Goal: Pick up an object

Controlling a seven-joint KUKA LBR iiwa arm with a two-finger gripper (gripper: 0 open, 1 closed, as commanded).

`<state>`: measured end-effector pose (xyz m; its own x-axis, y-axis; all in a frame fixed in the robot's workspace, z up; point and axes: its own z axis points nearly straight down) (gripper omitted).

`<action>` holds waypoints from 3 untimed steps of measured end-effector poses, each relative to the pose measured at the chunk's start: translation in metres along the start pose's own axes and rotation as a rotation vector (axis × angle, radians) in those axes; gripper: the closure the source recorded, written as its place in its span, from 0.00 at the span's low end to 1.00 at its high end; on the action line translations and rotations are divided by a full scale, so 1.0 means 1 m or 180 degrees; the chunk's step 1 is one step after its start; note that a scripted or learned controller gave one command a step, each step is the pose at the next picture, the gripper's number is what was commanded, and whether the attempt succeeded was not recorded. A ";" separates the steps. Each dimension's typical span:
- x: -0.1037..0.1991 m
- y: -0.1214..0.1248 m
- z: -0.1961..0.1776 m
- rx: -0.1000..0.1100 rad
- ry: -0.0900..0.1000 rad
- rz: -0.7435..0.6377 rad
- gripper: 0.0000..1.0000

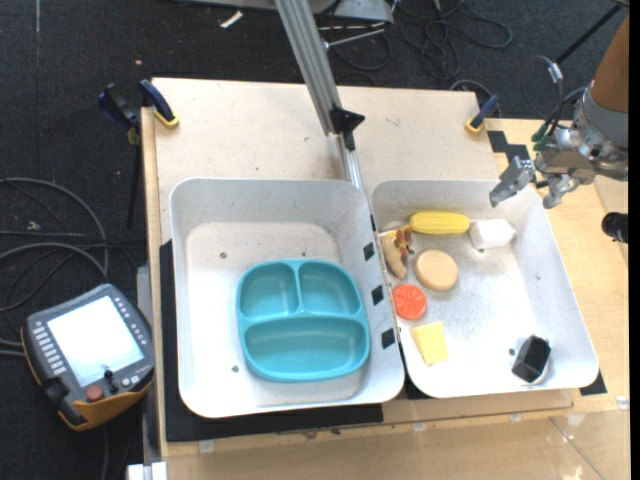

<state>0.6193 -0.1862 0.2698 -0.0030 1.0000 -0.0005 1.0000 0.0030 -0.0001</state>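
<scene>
The right bin (560,298) holds a yellow corn cob (439,224), a white block (492,234), a tan round cookie (436,270), an orange-red round piece (409,301), a yellow wedge (431,343), a brown-and-cream item (396,250) by the left wall, and a black object (531,358) near the front right corner. My gripper (531,187) hangs above the bin's back right rim, open, with nothing between its fingers. It is up and to the right of the white block.
The left bin (200,218) holds a teal divided plate (300,318). A slanted metal pole (312,53) runs down to the gap between the bins. Clamps (160,103) sit at the board's back corners. A teach pendant (85,353) lies on the floor at left.
</scene>
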 end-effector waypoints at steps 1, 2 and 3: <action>0.000 0.000 0.000 0.0001 -0.0001 -0.0001 0.00; 0.000 0.002 0.043 0.0011 0.0000 0.0006 0.00; 0.010 0.005 0.097 0.0017 0.0005 0.0000 0.00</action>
<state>0.6243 -0.1759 0.1726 -0.0028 1.0000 0.0010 1.0000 0.0028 -0.0055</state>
